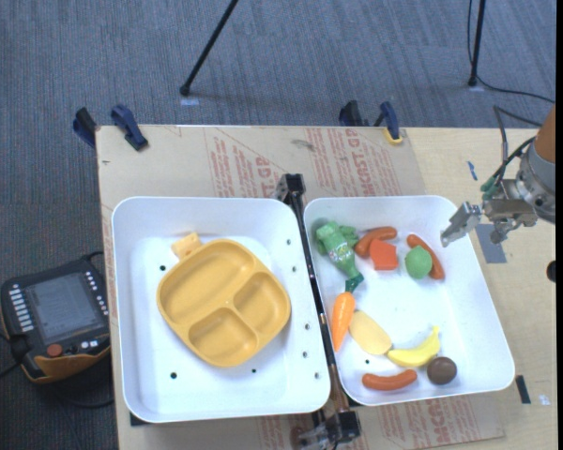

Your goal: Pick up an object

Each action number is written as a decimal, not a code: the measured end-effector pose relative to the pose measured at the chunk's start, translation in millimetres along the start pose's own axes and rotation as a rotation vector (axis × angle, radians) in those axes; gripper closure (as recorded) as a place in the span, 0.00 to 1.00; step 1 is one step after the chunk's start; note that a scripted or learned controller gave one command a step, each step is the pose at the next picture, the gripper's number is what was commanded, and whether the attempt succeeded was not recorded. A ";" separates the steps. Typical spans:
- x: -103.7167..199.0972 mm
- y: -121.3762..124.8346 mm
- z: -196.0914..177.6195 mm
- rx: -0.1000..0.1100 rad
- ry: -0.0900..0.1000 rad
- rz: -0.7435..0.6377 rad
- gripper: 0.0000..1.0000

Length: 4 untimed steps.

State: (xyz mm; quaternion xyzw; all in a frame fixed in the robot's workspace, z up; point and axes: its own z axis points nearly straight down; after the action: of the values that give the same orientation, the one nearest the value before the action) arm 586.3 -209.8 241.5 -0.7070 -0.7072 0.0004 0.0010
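Observation:
The right bin holds several toy foods. Among them are a green bottle-shaped piece, a red-orange block, a green ball, a carrot, a pale yellow oval, a banana, a sausage and a brown ball. My gripper hangs above the bin's far right rim, right of the green ball. It is open, and nothing sits between its fingers.
In the left bin lies a yellow divided plate. Blue clamps grip the bench's far edge. A teach pendant sits on the floor at the left, and tripod legs stand behind the bench.

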 end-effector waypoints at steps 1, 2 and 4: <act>58.9 -13.7 154.4 -0.001 0.000 0.000 0.00; 122.4 7.8 154.2 0.001 0.001 -0.002 0.00; 169.1 58.5 52.7 -0.004 0.000 -0.003 0.00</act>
State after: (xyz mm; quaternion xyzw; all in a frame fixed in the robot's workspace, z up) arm 644.7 -40.6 188.8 -0.7061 -0.7081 -0.0008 -0.0004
